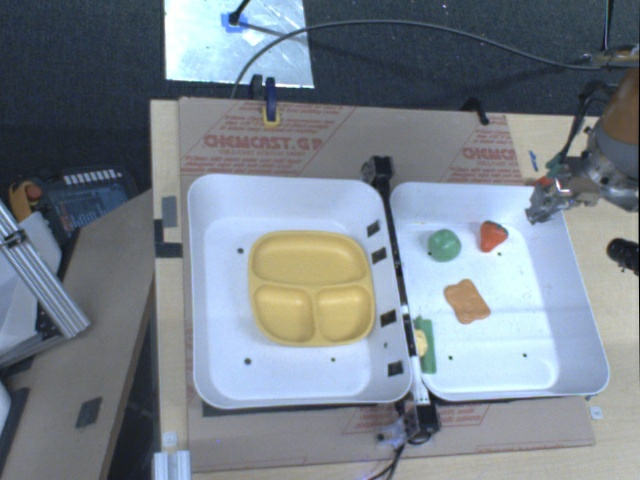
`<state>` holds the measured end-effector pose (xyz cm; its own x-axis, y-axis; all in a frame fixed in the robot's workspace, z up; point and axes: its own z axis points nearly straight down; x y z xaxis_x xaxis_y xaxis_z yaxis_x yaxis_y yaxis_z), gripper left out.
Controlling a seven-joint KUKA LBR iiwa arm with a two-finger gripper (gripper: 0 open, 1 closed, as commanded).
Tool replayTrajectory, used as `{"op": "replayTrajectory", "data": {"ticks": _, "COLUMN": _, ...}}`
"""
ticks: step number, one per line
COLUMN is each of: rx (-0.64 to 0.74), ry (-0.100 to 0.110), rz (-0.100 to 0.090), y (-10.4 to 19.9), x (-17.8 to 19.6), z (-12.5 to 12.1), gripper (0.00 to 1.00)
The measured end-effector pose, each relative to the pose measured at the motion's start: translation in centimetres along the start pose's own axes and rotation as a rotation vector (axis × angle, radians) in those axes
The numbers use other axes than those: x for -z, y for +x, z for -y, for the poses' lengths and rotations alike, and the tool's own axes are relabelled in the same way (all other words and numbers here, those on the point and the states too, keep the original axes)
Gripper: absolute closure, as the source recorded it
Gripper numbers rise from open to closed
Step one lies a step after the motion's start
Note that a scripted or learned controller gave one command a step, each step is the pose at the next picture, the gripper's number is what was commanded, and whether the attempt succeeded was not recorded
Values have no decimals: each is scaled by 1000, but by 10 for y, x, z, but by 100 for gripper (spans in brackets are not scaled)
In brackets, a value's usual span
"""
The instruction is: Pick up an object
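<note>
1. Currently the two-finger gripper (543, 204) on the grey arm hangs at the far right rim of the right-hand shallow white bin (575, 298), and nothing shows between its fingers; whether they are apart or together I cannot tell, as they are too small and dark.
2. Three loose things lie in that bin: a small round green ball-like piece (444, 244), a red strawberry-shaped toy (493, 235) just beside it, and a flat orange-tan biscuit-shaped piece (466, 301) nearer the camera.
3. My pick would be the red toy, since it lies nearest the gripper and stands clear of the bin wall.
4. To do the reach well, bring the gripper over the toy's middle first, then descend straight, so a finger does not nudge it toward the green piece.
5. Turn the wrist so the fingers close across the toy's narrower width, on the sides away from the green ball.
6. Beware of the flat piece: it looks low and thin, a poor first choice.
7. A green-and-yellow strip (424, 345) sits against the divider between the bins, hard to grasp there.
8. Leave the left-hand bin alone; its yellow three-compartment plastic plate (311, 286) looks too wide for these fingers.
</note>
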<state>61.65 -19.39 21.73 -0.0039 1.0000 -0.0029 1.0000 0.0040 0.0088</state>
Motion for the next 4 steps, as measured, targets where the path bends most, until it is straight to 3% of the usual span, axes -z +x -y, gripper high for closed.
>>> {"op": "replayTrajectory", "data": {"ticks": 1, "rx": 0, "ry": 5, "rz": -2, "y": 0, "x": 0, "z": -1, "gripper": 100}}
{"op": "replayTrajectory", "data": {"ticks": 4, "rx": 5, "ry": 9, "rz": -4, "y": 138, "x": -7, "z": 43, "gripper": 100}}
